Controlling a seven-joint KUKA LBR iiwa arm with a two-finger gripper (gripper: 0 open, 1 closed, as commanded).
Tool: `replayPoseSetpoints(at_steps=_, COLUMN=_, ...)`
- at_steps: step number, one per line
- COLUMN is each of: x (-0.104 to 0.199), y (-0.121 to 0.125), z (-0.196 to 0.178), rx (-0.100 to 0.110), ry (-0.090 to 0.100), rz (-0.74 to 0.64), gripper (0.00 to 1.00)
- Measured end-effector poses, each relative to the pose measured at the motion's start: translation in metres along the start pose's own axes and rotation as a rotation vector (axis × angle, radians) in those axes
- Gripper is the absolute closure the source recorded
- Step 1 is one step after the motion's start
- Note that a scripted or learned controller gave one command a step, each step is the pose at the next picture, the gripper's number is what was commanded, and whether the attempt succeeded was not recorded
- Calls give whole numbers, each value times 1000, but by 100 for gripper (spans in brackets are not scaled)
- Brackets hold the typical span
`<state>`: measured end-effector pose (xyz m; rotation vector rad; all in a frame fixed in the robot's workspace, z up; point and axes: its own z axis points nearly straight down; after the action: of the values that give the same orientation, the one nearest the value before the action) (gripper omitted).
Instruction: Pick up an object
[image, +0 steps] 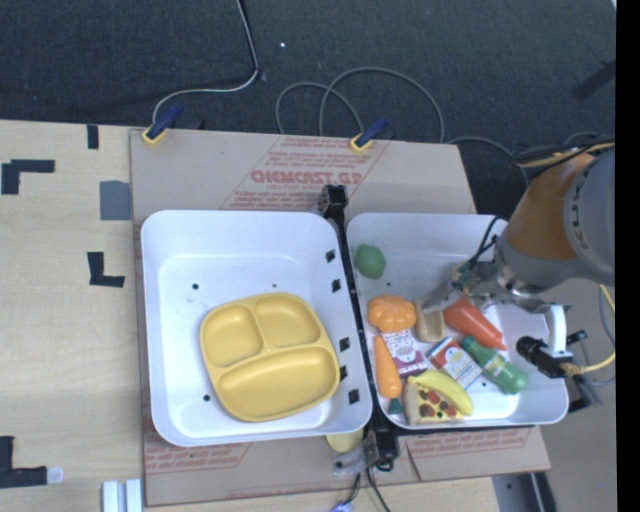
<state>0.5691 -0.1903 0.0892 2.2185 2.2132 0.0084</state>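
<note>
1. The arm (560, 225) reached in from the right, its orange band above the wrist, bent down over the right bin (420, 232).
2. The gripper (452, 293) hung low among the toys, beside the carrot (473, 321); I could not tell how it stood.
3. The yellow tray (268, 356) lay in the left bin (170, 250).

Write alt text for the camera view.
A grey-and-orange robot arm reaches from the right into the right bin, which holds toy food: a green ball, carrot, banana and green bottle. The left bin holds a yellow divided tray.
</note>
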Motion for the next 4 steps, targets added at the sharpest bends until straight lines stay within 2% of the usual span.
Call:
replayPoseSetpoints(at_steps=1, x=3, y=5, z=-15, rx=-8, ry=5, rz=-5, gripper=100)
replayPoseSetpoints(at_steps=2, x=40, y=-23, z=-107, rx=3, ry=2, rz=-7, gripper=100)
replayPoseSetpoints(at_steps=3, x=68, y=-25, z=-134, rx=7, ry=3, rz=-7, gripper=100)
replayPoseSetpoints(at_steps=4, x=111, y=-28, z=-132, rx=10, ry=3, rz=-8, gripper=100)
